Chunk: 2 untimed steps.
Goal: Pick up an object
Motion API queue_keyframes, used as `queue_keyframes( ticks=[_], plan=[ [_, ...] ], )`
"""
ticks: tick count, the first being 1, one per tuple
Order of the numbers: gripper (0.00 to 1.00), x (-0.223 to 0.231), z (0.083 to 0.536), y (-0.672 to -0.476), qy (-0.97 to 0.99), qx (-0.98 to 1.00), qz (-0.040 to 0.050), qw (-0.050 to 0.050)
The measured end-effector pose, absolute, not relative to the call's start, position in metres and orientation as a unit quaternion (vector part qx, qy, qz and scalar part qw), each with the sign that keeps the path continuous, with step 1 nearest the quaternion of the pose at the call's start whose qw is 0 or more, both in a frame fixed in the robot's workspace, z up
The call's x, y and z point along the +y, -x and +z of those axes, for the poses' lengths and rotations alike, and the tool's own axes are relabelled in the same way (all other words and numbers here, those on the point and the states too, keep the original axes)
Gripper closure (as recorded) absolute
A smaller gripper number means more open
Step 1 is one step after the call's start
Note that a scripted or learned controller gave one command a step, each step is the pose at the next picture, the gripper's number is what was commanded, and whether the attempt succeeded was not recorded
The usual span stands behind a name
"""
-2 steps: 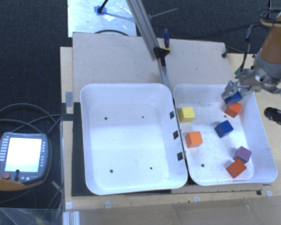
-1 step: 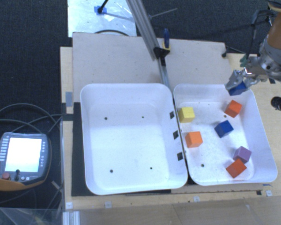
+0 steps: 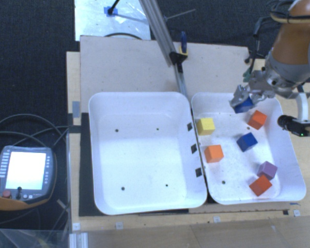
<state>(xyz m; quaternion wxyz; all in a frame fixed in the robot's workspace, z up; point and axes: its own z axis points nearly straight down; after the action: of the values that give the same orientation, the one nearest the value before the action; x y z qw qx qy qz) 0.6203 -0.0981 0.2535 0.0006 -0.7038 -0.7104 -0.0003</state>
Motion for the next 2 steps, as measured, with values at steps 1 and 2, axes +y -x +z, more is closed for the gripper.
queue_keyframes(
  ticks=[1, 2],
  plan=[
    [1.0, -0.051, 0.253, -0.609, 0.704, -0.71, -0.0004, 0.001],
    [1.0, -0.01, 0.256, -0.588, 0.704, -0.71, -0.0002, 0.001]
  ],
)
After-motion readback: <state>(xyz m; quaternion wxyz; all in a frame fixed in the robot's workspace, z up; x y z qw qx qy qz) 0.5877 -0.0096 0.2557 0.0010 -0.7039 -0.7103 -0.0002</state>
